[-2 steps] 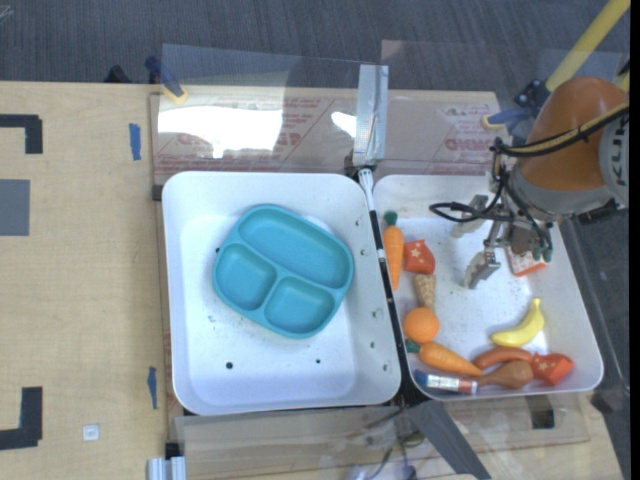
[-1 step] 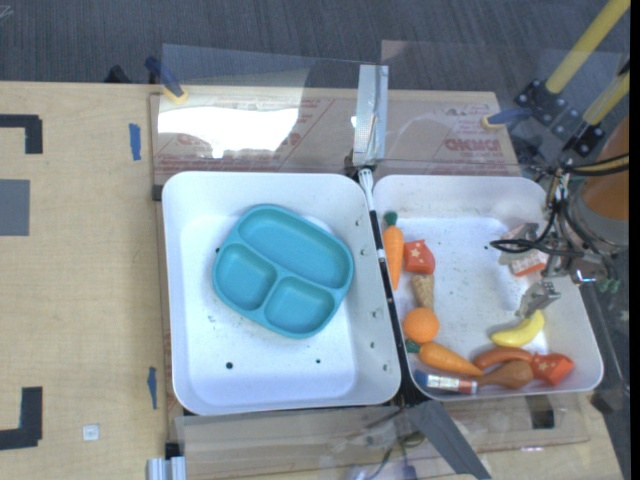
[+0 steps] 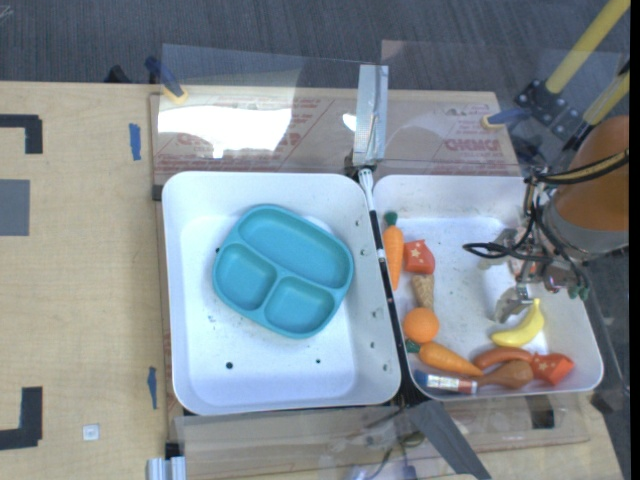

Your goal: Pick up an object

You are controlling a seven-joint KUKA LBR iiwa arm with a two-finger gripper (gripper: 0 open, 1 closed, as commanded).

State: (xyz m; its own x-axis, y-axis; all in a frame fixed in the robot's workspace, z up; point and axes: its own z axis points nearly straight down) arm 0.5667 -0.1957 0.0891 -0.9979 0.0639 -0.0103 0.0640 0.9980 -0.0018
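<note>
My claw [image 3: 517,303] is hovering in the right bin [image 3: 470,223], touching the banana [image 3: 524,328] just below it. I'm not able to tell if it's open or closed.

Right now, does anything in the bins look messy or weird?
Nothing looks broken or spilled. The blue divided plate lies flat but turned askew in the left bin. All the toy food, such as the banana and carrots, crowds into the right bin, jumbled at odd angles.
</note>
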